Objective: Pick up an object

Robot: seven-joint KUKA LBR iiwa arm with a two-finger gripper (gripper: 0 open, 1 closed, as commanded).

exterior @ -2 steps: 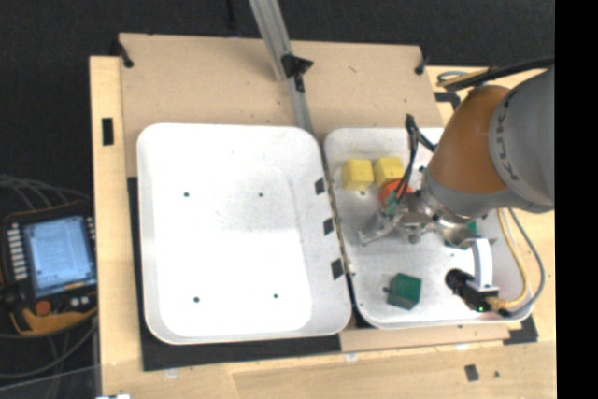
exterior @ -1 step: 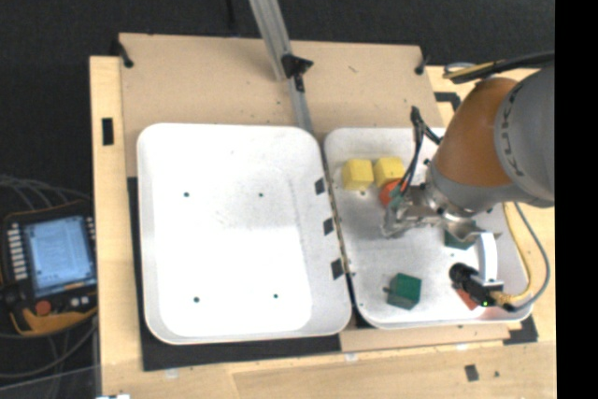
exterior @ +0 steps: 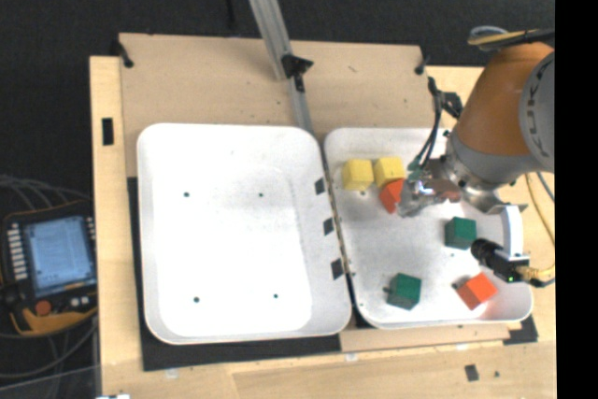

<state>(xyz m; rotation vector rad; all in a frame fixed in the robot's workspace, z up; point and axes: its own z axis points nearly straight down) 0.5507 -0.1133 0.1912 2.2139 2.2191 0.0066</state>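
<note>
The bench (exterior: pixel 234 79) carries two white bins; take the right bin (exterior: pixel 369 304) as the landmark. The left bin (exterior: pixel 234 229) sits touching its left edge. The arm (exterior: pixel 505 117) reaches over the right bin's upper right part, and the gripper (exterior: pixel 411 196) hangs low over the bin's upper middle.

Inside the right bin lie two yellow blocks (exterior: pixel 358 174) side by side near its top edge, an orange block (exterior: pixel 391 194) just below them, a green block (exterior: pixel 460 232) toward its right side, a second green block (exterior: pixel 404 291) near its bottom edge, and a second orange block (exterior: pixel 476 291) at its lower right corner.

The likely target is the orange block under the yellow pair: it sits just left of the gripper, touching or nearly so, partly hidden by it. Whether it lies between the jaws cannot be told, nor whether they are spread or closed.

The risk, as I judge it: the yellow blocks crowd the target, so a finger could land on one and shove the cluster, or the jaws could pinch only a corner and let the block slip on the lift
</note>
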